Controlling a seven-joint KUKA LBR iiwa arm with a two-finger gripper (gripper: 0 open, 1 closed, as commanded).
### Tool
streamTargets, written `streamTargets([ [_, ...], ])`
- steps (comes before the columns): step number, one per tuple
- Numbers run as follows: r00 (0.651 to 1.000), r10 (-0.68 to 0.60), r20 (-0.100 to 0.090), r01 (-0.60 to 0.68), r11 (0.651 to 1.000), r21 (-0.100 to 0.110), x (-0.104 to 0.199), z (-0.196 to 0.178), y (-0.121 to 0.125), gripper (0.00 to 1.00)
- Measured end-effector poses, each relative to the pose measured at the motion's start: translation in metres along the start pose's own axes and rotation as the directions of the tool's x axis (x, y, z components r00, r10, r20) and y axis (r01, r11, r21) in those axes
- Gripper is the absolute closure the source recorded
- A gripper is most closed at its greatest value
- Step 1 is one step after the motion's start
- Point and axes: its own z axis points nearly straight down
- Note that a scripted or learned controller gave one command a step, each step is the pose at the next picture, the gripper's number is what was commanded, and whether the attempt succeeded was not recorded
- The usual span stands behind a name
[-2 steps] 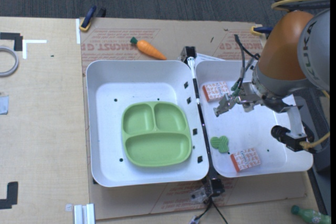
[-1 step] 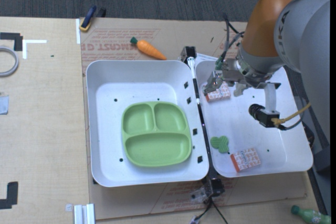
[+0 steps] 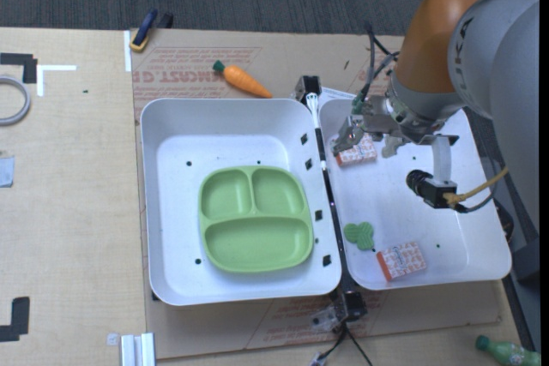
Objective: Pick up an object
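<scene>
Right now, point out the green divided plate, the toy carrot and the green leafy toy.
green divided plate point(image 3: 255, 219), camera view, on the ridge between its compartments.
toy carrot point(image 3: 245, 81), camera view, mid orange body.
green leafy toy point(image 3: 360, 235), camera view, its centre.

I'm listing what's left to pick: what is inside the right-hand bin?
In the right bin: a red-and-white packet, a green toy, another packet at the gripper. The arm covers the far corner.

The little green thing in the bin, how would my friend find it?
Look in the right white bin, the one the robot arm reaches into. Near its front left corner lies a small green leafy toy. The red and white packet beside it is boxy; this is soft, dark green and lumpy.
</scene>
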Motion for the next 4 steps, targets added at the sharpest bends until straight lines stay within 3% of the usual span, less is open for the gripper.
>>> streamTargets([
  [1,1.0,0.0,0.0,0.0,1.0,0.0,0.0,0.0,0.0,0.0],
  [2,0.984,-0.176,0.0,0.176,0.984,-0.001,-0.013,0.0,0.024,0.0],
  [3,0.954,-0.299,-0.001,0.299,0.954,0.001,0.003,0.0,0.007,0.0],
  [4,0.954,-0.3,-0.001,0.3,0.954,0.0,0.003,0.0,0.007,0.0],
])
